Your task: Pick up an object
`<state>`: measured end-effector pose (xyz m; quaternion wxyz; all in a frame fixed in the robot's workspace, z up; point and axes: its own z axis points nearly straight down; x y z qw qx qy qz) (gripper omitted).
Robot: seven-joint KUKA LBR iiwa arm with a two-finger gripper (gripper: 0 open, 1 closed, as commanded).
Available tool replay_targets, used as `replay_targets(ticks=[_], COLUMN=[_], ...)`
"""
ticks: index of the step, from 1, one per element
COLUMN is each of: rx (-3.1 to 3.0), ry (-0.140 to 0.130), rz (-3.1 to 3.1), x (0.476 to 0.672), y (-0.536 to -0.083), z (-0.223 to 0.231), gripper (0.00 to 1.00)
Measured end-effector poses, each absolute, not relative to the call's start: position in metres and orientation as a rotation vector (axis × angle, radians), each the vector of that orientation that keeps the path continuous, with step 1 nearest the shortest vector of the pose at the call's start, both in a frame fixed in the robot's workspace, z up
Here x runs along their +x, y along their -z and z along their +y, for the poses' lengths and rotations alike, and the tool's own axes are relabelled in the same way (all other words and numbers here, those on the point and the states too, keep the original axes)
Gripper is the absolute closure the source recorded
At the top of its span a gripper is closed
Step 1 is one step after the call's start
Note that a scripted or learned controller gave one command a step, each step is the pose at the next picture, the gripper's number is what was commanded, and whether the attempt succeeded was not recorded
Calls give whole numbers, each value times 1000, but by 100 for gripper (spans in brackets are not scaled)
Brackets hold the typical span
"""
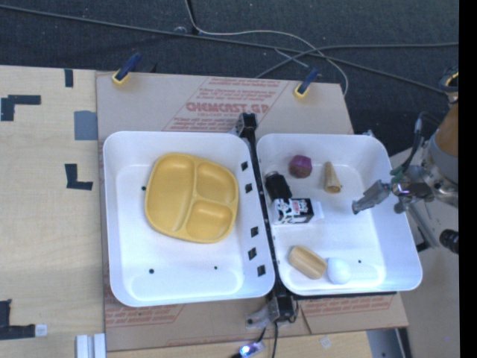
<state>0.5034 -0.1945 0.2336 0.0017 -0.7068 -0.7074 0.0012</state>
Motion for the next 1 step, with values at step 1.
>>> replay_targets(ticks=[1], rx=[-2216], ry=[-7], rz=[-2217], x=[499], y=[-188], z=[-194], gripper=[0])
